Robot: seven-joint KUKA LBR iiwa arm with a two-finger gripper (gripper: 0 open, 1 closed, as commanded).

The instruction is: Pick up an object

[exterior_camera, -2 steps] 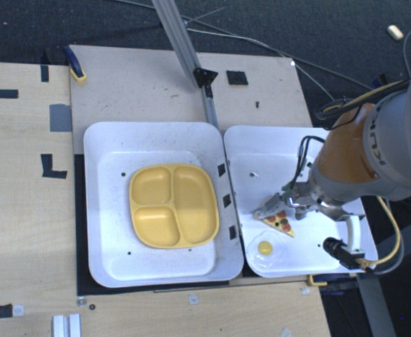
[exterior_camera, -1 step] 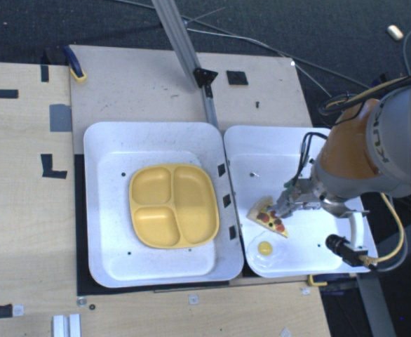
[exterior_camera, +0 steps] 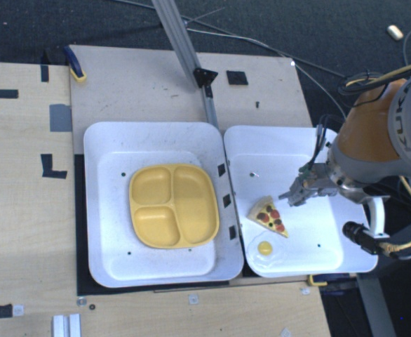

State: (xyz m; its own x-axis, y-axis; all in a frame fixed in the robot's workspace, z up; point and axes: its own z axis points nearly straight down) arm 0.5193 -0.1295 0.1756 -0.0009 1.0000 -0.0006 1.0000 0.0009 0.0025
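While the grey two-finger gripper [exterior_camera: 290, 199] hangs over the right white bin [exterior_camera: 318, 146], whether its jaws are open I cannot tell; a flat toy pizza slice [exterior_camera: 269, 217], yellow with red dots, lies close at its seven o'clock.

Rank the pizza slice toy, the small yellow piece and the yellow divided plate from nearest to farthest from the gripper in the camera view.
Measured from the gripper:
1. Pizza slice toy, just to its lower left in the right bin.
2. Small yellow piece, farther down near that bin's front edge.
3. Yellow divided plate, off in the left bin.
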